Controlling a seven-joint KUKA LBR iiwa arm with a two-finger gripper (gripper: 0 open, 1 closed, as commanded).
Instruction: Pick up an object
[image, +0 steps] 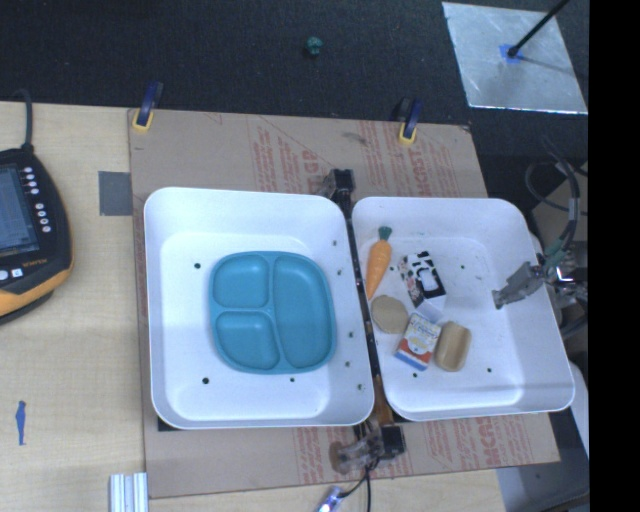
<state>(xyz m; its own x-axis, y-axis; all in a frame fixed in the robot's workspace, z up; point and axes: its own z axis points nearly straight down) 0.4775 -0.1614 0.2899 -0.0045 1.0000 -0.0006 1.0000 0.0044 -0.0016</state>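
Observation:
The right bin (520, 380) holds several small objects in its left half. An orange carrot (378, 264) lies along the left wall. Beside it sits a black and white carton (425, 277). Below them are a round tan piece (389, 315), a small blue and white packet (418, 340) and a tan bread-like piece (452, 346). My gripper (512, 287) comes in at the bin's right side, grey and small in the camera view, above bare bin floor and well to the right of the objects. Nothing shows in it.
The left bin (170, 300) holds a blue divided plate (271, 310). A teach pendant (25, 230) lies at the far left of the bench. Clamps (406, 118) hold the cardboard sheet at the back. Cables hang near the right bin's outer edge.

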